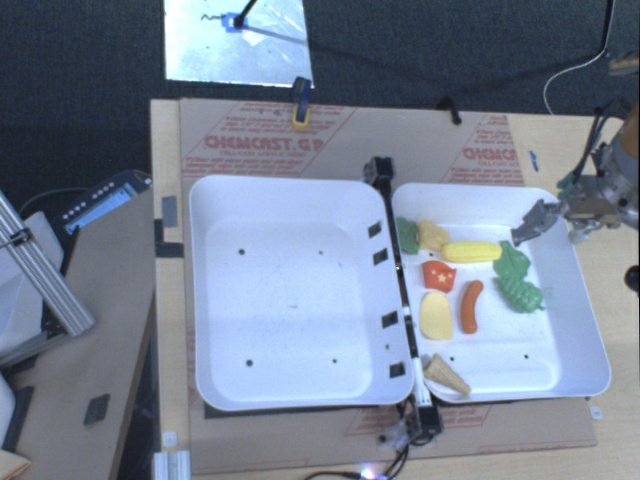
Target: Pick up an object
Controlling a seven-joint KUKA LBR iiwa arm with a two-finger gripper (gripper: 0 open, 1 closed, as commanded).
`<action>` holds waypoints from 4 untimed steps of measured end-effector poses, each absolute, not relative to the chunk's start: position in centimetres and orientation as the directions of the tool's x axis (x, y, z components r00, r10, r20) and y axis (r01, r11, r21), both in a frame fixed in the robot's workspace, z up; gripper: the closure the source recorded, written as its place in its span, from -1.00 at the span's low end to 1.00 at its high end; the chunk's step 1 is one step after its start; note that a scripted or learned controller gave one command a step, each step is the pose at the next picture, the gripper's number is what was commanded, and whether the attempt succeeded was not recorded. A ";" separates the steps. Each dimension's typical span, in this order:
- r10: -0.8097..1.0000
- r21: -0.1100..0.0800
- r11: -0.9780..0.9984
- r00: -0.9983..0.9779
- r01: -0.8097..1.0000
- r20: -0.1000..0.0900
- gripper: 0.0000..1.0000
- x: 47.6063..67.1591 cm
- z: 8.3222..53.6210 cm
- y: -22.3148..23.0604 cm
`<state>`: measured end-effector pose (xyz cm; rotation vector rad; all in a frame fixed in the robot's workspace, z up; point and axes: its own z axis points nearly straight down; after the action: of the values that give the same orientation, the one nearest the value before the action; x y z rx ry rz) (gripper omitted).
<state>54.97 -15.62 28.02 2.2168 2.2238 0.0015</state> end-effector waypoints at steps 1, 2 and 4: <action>1.000 -0.006 0.008 -0.008 1.000 0.003 -1.00 54.4 18.5 -10.5; 1.000 -0.004 -0.003 0.003 1.000 0.001 -1.00 50.8 8.0 -12.1; 1.000 0.013 0.012 -0.012 1.000 0.001 1.00 55.7 19.0 -5.3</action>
<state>55.74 -5.30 19.03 2.2019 2.2290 0.0152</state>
